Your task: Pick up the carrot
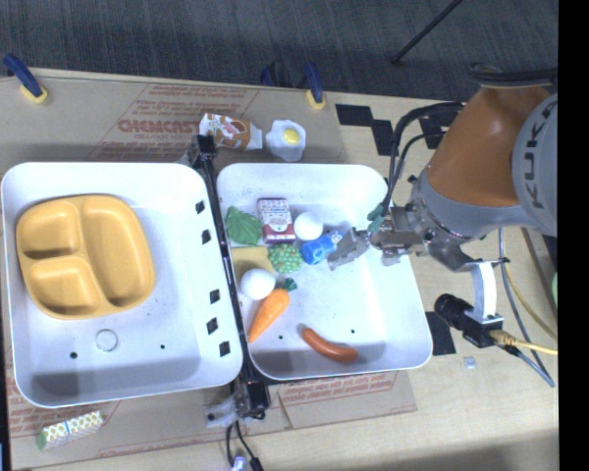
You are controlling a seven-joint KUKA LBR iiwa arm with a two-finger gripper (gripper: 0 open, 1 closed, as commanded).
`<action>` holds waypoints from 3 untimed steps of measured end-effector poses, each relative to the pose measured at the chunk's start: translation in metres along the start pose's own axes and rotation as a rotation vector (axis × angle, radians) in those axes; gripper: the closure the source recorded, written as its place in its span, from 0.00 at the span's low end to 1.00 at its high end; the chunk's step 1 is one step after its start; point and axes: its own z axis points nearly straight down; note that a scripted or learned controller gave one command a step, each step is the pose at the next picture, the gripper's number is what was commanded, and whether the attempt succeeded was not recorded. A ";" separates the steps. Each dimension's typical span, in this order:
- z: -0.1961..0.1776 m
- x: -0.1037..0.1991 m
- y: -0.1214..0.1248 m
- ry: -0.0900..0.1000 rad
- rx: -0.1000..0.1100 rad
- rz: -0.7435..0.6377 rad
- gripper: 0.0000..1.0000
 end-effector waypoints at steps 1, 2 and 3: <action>0.131 0.039 -0.023 0.001 0.003 0.245 0.00; 0.158 0.051 -0.006 0.001 0.001 0.399 0.00; 0.164 0.050 -0.018 0.003 0.003 0.650 0.00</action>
